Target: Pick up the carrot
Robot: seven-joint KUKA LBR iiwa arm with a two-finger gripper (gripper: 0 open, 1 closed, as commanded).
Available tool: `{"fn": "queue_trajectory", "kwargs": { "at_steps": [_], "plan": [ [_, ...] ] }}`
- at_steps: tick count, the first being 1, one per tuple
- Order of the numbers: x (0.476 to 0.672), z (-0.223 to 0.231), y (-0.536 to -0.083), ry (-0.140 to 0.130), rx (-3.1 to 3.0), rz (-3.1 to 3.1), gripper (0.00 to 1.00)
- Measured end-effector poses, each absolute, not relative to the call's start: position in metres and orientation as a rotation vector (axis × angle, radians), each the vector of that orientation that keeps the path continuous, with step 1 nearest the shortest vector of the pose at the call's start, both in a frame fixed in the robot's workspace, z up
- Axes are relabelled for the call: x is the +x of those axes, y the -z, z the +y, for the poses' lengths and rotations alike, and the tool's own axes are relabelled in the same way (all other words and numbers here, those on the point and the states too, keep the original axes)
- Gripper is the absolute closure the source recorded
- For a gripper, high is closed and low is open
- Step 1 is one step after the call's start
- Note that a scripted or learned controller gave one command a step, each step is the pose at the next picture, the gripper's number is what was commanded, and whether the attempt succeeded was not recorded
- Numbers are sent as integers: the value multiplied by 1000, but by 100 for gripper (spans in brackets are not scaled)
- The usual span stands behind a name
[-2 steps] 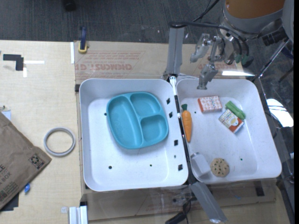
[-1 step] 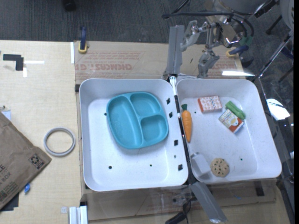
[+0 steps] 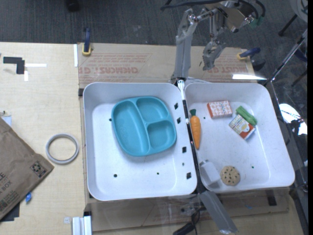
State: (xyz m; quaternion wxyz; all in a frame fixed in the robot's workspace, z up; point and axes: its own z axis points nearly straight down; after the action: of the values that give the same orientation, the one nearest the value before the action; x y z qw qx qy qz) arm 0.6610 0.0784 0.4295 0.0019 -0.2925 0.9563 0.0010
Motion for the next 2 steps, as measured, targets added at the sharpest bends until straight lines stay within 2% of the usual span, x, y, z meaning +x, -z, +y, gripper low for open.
{"fn": "queue_trajectory", "kwargs": {
  "at_steps": [1,2],
  "plan": [
    [661,157,-436,-5,-1331,2843,0],
    [661,213,-417,-6,-1827,2553,0]
  ]
}}
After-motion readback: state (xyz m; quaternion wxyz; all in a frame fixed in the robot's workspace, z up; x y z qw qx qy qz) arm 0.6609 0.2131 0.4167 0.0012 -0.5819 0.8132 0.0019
